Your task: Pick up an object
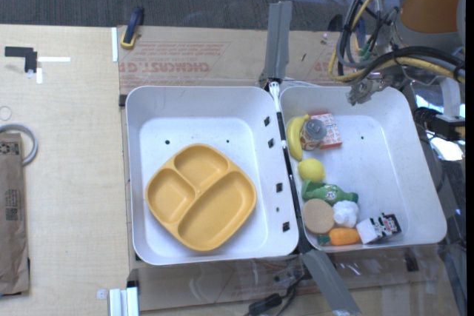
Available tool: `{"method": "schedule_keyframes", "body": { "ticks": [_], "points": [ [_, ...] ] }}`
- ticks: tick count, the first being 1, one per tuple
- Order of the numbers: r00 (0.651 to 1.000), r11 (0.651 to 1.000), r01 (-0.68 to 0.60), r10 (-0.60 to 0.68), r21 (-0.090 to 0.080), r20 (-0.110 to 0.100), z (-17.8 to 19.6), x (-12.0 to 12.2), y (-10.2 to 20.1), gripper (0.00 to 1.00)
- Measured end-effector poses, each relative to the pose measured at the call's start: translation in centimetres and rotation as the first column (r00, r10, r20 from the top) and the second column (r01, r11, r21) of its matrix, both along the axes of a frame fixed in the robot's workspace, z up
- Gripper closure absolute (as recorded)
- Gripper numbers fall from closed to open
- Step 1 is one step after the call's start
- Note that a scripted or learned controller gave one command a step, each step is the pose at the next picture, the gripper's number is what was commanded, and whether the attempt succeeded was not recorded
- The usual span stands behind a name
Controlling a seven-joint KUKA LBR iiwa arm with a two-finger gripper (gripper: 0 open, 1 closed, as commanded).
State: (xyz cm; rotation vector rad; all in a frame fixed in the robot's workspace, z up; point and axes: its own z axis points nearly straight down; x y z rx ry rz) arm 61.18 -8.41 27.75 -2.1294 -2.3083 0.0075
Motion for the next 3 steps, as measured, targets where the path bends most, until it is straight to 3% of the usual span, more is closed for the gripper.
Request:
{"method": "schedule_keyframes", "body": {
  "ticks": [1, 2, 3],
  "points": [
    [1.0, 1.0, -0.001, 0.001, 0.0, -0.001, 0.0, 0.0, 0.0, 0.0],
    [0.997, 0.998, 0.067, -0.067, 0.0, 0.023, -14.5, 0.4, -3.0, 0.0],
    [0.995, 0.995, -0.099, 0.099, 0.003, -0.001, -12.6, -5.0, -2.1, 0.0]
  ]
}}
